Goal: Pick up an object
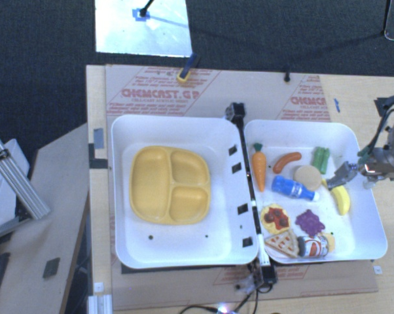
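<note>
One gripper hangs over the right bin; whether it is clenched or released cannot be told; nearest is the banana, just beside it at 6 o'clock, long axis 12-to-6.

We see the counter carrying a printed cardboard sheet, on which the left white bin and right white bin sit touching, side by side.
</note>
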